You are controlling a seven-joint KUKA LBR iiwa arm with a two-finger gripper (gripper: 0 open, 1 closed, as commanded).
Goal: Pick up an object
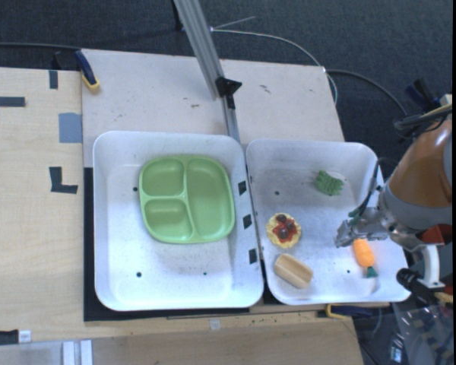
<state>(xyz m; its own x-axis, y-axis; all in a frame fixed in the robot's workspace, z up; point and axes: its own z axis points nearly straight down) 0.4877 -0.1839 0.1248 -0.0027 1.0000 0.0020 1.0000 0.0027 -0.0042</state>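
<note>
The right bin (289, 152) holds several toy foods. A green lumpy piece (329, 182) lies near its back right. A small round tart with red topping (283, 230) sits towards the bin's left side, and a tan bread roll (292, 271) lies just in front of it. An orange carrot with a green tip (363, 254) lies by the front right corner. My gripper (352, 232) hangs low over the bin's right side, right at the carrot's upper end. Whether it touches the carrot is unclear.
The left bin (106, 204) holds a light green divided plate (187, 198). A grey metal rail (201, 36) slants down from the top to the seam between the bins. The arm's grey and orange body (422, 181) overhangs the right bin's right wall.
</note>
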